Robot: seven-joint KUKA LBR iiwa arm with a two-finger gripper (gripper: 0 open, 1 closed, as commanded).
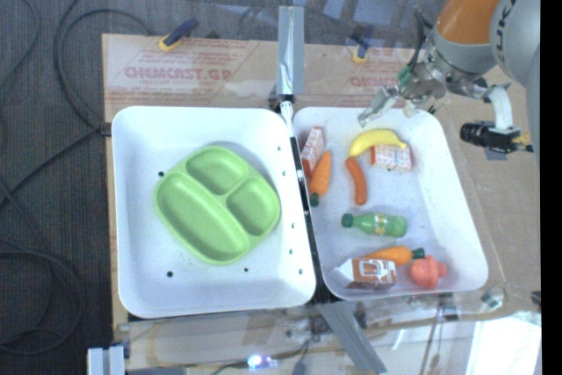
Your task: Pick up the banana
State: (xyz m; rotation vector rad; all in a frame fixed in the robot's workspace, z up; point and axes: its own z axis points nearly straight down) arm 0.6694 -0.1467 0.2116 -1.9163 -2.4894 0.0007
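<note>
The grey two-finger gripper (384, 107) is hovering with fingers apart just beyond the far rim of the right white bin (464, 215), seemingly lining up on the curved yellow banana (376, 140) (lying far inside, touching a small red-and-white carton (391, 157)).

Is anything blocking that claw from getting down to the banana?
Nothing visible lies between them. The gripper hangs over the far edge of the right bin, and the banana lies just below it with open bin floor between. A small red-and-white box touches the banana's near side, which might crowd a grasp.
</note>
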